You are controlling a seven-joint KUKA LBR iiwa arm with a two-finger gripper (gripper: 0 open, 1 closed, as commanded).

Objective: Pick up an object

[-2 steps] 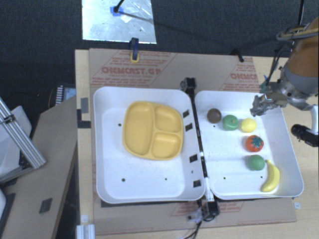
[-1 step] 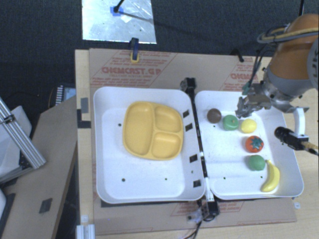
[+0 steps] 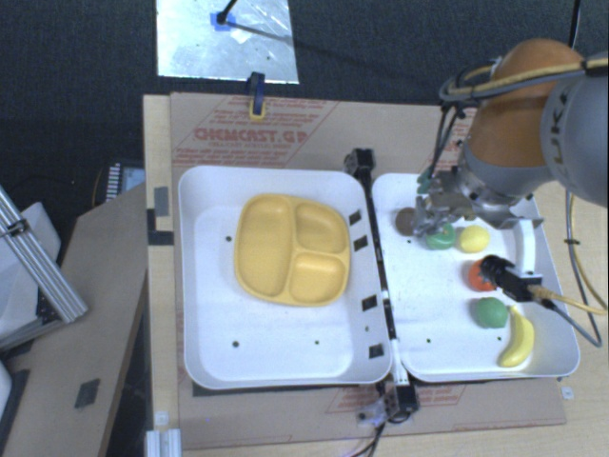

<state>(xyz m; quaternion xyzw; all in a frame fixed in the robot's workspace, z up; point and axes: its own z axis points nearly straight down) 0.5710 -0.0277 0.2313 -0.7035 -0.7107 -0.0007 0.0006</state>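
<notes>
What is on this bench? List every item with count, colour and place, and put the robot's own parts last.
Bins: 2, white, side by side on the bench; left bin, right bin.
Divided plate: 1, yellow, middle of the left bin.
Banana: 1, yellow, near right corner of the right bin.
Green round object: 1, right bin, just above the banana.
Orange-red object: 1, right bin, partly behind a black part.
Yellow round object: 1, right bin, far half.
Green object: 1, right bin, under the gripper.
Brown object: 1, far left of the right bin.
Foil sheet: 1, silver, beyond the bench.
Arm: 1, grey with orange band, from the right.
Gripper: 1, over the green object.
</notes>
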